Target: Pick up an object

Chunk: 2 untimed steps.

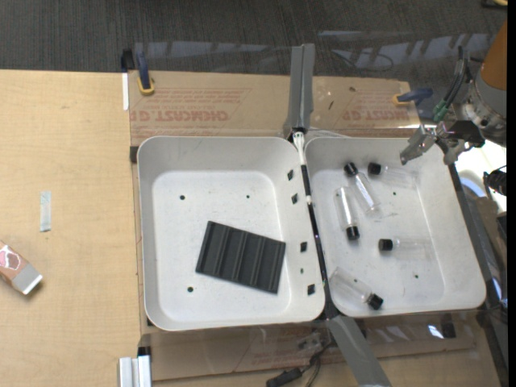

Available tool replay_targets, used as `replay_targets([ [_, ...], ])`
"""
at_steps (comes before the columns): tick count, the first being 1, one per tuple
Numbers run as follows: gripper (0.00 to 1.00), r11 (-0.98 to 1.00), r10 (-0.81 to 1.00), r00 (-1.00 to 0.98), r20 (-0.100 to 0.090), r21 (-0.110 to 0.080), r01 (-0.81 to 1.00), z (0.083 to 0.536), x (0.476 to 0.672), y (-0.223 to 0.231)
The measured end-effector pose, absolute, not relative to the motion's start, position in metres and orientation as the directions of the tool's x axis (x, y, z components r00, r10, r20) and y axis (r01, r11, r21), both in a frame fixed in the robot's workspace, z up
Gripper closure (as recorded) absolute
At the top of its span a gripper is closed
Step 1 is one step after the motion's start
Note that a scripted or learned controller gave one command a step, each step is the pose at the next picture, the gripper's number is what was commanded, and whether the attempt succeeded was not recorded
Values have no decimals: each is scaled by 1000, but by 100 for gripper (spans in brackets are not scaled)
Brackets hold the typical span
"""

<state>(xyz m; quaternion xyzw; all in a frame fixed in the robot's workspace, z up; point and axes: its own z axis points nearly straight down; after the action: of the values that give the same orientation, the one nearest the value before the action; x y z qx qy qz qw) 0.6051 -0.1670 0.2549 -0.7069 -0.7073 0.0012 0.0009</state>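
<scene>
Two shallow white bins sit side by side on the surface (64, 135). The left bin (161, 156) holds one dark ribbed rectangular panel (242, 257), lying flat and turned slightly off square, toward the bin's near half. The right bin (451, 293) holds several small clear tubes with black caps. One tube (358, 184) lies near the far wall, slanting down to the right, and a short black-capped piece (374, 168) sits just beside its upper end. A longer tube (347, 213) lies nearly upright in the view just below and left of it, black cap at its near end. A small capped piece (387, 245) rests near the middle of the bin, with a faint clear body trailing to its right. Another tube (359, 291) lies by the near-left corner, cap pointing toward the near wall.

The arm comes in at the upper right, its orange band at the frame's edge. The hand (421, 146) hangs over the far right corner of the right bin, above the rim and well apart from every tube. Its metal fingers point down and left; nothing shows between them, and how far they are spread cannot be told from this angle.

Off to the left on the surface lie a small grey strip (45, 211) and a pink and white packet (18, 269) near the edge
</scene>
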Motion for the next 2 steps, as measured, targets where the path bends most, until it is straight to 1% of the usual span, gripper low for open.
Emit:
replay_targets([
  [1, 0, 2, 1000, -2, -1, -2, 1000, 138, 626, -175],
  [2, 0, 51, 999, -51, 0, -2, 999, 98, 633, -111],
])
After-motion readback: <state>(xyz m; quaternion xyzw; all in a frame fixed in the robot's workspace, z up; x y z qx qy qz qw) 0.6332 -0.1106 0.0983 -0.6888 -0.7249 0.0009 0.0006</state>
